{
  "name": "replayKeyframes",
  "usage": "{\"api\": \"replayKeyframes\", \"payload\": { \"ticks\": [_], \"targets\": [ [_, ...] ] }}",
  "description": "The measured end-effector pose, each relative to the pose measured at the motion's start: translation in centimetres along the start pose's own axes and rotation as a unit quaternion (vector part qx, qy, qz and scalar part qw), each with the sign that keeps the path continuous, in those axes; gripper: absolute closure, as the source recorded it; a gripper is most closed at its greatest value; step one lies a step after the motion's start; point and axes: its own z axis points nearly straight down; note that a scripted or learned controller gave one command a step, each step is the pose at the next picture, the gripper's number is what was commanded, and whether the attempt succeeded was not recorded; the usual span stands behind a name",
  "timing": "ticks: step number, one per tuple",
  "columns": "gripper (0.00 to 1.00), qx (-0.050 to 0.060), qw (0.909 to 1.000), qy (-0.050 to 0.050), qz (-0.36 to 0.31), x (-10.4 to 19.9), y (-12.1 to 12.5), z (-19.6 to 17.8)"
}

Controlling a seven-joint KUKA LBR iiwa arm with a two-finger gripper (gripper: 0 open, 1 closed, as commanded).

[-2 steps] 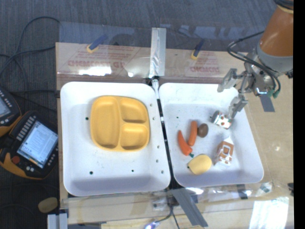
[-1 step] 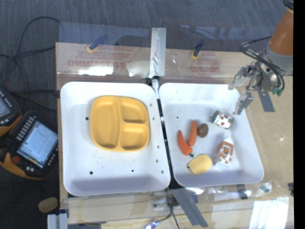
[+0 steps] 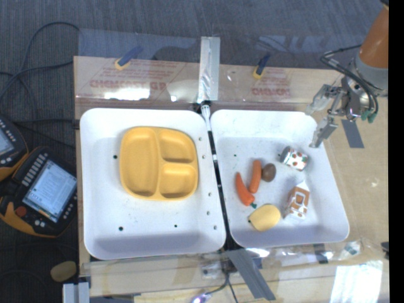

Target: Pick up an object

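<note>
Objects lie in the right-hand shallow white bin (image 3: pixel 328 223), lower right of the frame: two orange carrots (image 3: pixel 248 183), a brown potato (image 3: pixel 269 172), a yellow lemon (image 3: pixel 264 217), a small carton (image 3: pixel 298 201). At upper right, the gripper (image 3: pixel 331 115) hangs over the bin's far corner, fingers apart, holding nothing.

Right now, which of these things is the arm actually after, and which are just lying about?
Candidates to pick, in the right bin:
two carrots
brown ball
yellow lemon
small carton
small white can
gripper above the bin's corner

Lying about:
yellow divided plate
handheld controller
cables
</note>
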Motion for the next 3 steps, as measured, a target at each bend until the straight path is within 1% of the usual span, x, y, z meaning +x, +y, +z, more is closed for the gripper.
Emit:
{"api": "replayKeyframes", "payload": {
  "ticks": [1,2,3],
  "targets": [
    [0.0,0.001,0.9916,0.001,0.129,0.5,-0.1,4.7],
    [0.0,0.001,0.9757,0.0,0.219,-0.3,0.0,15.0],
    [0.0,0.0,0.9359,-0.004,0.352,1.8,3.7,15.5]
  ]
}}
